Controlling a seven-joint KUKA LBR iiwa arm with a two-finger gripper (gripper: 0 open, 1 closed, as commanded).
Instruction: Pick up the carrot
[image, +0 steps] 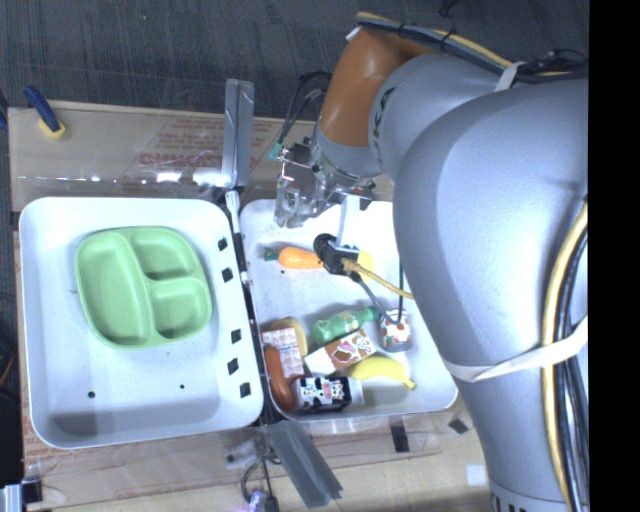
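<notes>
The green plate (145, 285) at left looks like matt plastic; the white bin (40, 400) holding it is smooth plastic with a soft sheen. The carrot (298, 259) looks smooth, faintly glossy. The arm's grey shell (480, 200) is satiny.

We are seeing a green divided plate (143, 285) lying in the left bin (45, 400). Toward the near side of the right bin (300, 300), a hot dog (283, 360), a green bottle (340, 325), a small carton (345, 352), a banana (380, 372) and a dark bottle (325, 393) are crowding together. A blue clip (45, 112) is sitting at the bench's (130, 140) far left.
</notes>
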